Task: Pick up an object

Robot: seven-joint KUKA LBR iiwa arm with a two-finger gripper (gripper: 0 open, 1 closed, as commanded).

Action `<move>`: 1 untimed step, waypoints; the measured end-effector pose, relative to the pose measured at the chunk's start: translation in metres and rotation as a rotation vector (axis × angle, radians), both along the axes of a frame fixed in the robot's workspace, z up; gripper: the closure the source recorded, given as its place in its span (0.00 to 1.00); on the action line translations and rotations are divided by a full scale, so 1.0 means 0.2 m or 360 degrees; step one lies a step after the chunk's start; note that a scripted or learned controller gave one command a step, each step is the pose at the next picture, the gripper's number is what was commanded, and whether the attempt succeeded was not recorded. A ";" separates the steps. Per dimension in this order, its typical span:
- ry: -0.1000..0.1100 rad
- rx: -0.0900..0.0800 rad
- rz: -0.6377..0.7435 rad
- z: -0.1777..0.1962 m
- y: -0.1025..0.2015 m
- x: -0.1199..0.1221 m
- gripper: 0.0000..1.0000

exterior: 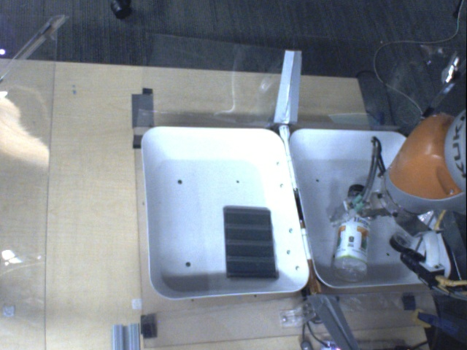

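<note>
My gripper is hanging over the right bin, just above a bottle lying near its front edge. I cannot tell how it is set. A black block is sitting by the left bin's front edge.

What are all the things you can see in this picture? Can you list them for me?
Bins: two, white, side by side on the bench; left bin, right bin.
Ridged block: one, black, lying flat in the left bin, toward its near right side.
Bottle: one, clear with a white label and green near its top, in the right bin under the gripper.
Bench: one, light wood, under both bins.
Arm: one, grey with an orange band, reaching in over the right bin.
Gripper: one, dark, at the top end of the bottle; a grasp is not clear.
</note>
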State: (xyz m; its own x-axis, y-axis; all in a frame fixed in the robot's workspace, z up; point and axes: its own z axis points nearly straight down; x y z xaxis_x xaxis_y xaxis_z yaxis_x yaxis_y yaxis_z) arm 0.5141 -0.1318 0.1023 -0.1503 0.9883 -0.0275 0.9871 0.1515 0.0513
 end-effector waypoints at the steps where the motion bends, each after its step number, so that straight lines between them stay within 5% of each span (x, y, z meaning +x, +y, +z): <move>1: 0.0080 0.0018 0.0353 0.21 -0.36 0.02 0.00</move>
